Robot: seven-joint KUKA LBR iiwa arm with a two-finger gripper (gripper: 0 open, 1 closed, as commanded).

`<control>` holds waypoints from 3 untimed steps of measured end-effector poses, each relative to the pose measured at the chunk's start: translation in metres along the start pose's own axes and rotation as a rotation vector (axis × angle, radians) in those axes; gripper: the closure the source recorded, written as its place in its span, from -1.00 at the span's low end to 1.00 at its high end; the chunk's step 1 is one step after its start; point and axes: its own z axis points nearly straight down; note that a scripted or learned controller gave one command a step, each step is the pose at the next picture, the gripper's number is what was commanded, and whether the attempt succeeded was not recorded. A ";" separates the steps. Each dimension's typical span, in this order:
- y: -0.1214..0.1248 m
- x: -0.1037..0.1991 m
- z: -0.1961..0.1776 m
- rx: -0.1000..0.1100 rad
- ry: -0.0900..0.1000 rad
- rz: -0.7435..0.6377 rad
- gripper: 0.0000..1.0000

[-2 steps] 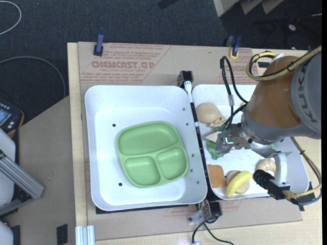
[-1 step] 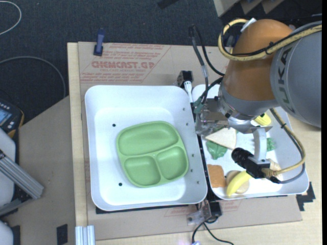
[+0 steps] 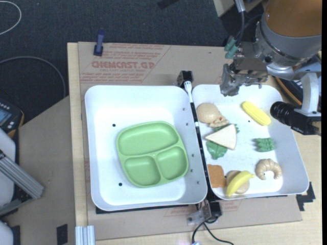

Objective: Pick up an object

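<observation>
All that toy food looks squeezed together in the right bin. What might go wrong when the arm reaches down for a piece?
The bread roll, sandwich wedge and lettuce touch, so grabbing one could drag or knock another. The banana lies close to the right bin's front rim, leaving little room for fingers. The gripper hovers near the bin's back rim, away from every piece, so closing there would probably catch nothing.

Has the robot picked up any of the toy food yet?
Not yet. The tool hangs over the far edge of the right bin, with no food seen in it. The corn, croissant, banana and sandwich all lie in the bin. Choosing, grabbing and lifting one is left.
</observation>
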 end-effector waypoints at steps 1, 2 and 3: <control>-0.029 -0.035 -0.054 0.009 -0.002 0.006 1.00; -0.034 -0.072 0.112 0.037 -0.004 0.010 1.00; 0.056 -0.024 0.201 0.016 -0.001 0.000 1.00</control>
